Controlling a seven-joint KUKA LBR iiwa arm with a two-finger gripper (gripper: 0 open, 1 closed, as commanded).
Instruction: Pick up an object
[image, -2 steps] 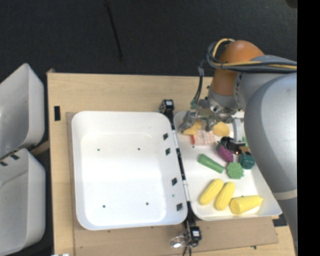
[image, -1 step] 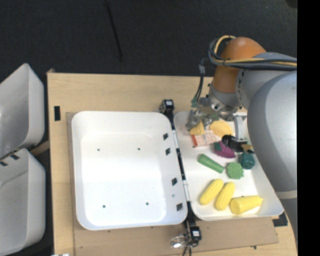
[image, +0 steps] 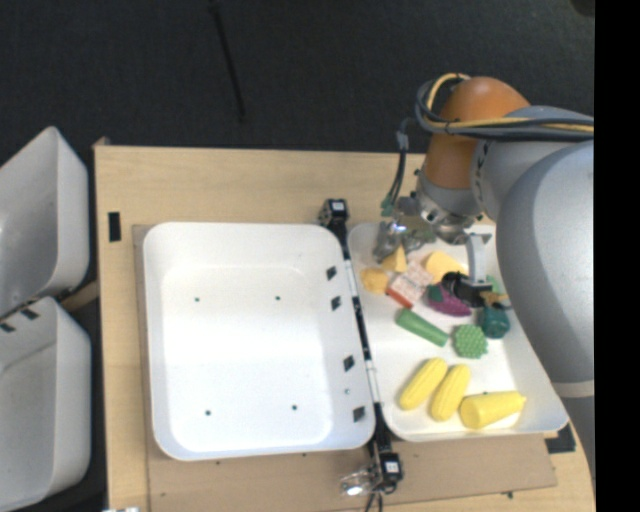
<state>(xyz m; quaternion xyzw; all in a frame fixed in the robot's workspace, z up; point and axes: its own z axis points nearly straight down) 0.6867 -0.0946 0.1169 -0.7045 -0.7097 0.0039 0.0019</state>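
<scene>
Nearest you, at the bottom of the right-hand shallow white plastic bin (image: 530, 425), you have a short yellow plastic cylinder (image: 490, 408) lying on its side, with two yellow toy corn cobs (image: 436, 386) touching side by side just to its left. Above them sit a green knobbly round toy (image: 470, 341), a long green plastic pod (image: 420, 327) lying at a slant, and a dark teal round piece (image: 494, 322). Further back you see a purple toy (image: 449, 299), a small red and white block (image: 402, 290), and pale yellow wedge-shaped pieces (image: 440, 265) crowded together.

The two-finger gripper (image: 392, 240) of the grey arm (image: 545, 240) is low over the far left corner of that bin, beside the yellow pieces. You cannot tell from here how its jaws stand or whether anything sits between them.

The left-hand shallow white plastic bin (image: 245, 340) touches the right one along their shared edge, on the light wooden bench (image: 120, 300).
</scene>
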